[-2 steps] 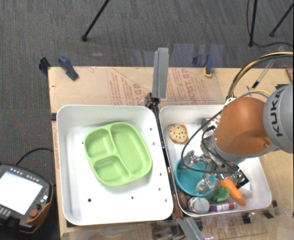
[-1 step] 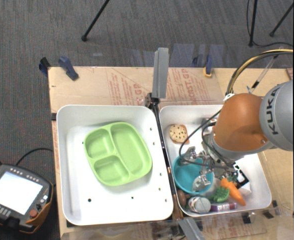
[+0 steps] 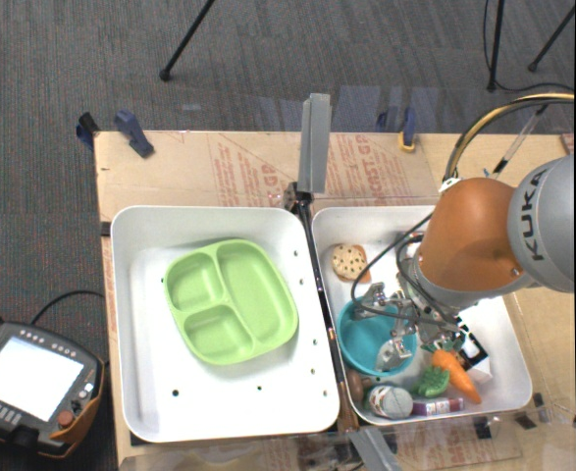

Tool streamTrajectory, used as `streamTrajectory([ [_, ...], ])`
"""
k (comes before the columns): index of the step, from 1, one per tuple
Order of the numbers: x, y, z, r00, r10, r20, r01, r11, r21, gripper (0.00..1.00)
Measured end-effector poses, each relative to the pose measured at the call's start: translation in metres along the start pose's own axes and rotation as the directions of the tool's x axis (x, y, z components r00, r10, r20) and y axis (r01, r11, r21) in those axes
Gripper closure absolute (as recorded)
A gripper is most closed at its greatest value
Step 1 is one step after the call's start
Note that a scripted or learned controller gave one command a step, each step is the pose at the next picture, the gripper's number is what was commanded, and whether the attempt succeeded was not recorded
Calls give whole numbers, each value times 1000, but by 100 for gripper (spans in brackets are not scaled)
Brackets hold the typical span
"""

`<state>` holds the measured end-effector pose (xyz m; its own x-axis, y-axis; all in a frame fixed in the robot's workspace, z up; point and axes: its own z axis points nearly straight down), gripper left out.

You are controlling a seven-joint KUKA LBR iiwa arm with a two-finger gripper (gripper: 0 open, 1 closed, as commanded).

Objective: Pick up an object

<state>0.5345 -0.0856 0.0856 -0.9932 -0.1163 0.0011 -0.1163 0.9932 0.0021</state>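
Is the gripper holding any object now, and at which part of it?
It cannot be told: the gripper hangs over the blue bowl, and the view shows no object held in it.

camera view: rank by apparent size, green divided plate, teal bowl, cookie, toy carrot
Largest to smallest:
1. green divided plate
2. teal bowl, partly hidden by the gripper
3. toy carrot and cookie look close; the carrot is longer, the cookie rounder, so no firm ranking.
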Motion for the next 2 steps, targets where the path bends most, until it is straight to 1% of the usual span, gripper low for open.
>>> streamTrajectory([
  [1, -42, -5, 0, 978, 208, 2, -208, 978, 0, 0],
  [2, -82, -26, 0, 927, 375, 2, -375, 927, 0, 0],
])
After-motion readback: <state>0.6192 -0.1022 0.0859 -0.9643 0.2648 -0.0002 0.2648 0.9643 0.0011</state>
